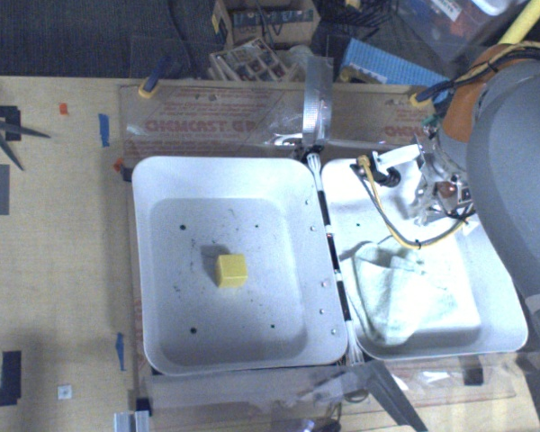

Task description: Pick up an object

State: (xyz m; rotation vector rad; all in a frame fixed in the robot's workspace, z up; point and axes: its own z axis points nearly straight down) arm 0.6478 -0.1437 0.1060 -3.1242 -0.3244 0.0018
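Yellow block: we see it lying alone on the floor of the left bin, slightly toward seven o'clock from that floor's middle, apart from every wall. It looks like a small cube with a lighter top face, and a soft grey shadow sits at its ten o'clock side. Dark specks and a few small holes dot the bin floor around it.

At three o'clock from the block, past the divider where the two rims meet, sits the right bin. A pale, crumpled cloth lies in it, spread from the middle toward six o'clock.

We find the arm coming in from three o'clock, a broad grey body with an orange band near the one o'clock corner. Its gripper hangs over the top part of the right bin, well apart from the block, amid white brackets and a looping yellow cable. We cannot tell how the gripper is set, as wiring and hardware crowd it.

Along the twelve o'clock edge of the bins runs a clear sheet with faint red lettering; we read something like "CHEMCAST", though the rest is too blurred. Blue tape marks the wooden bench at ten o'clock.
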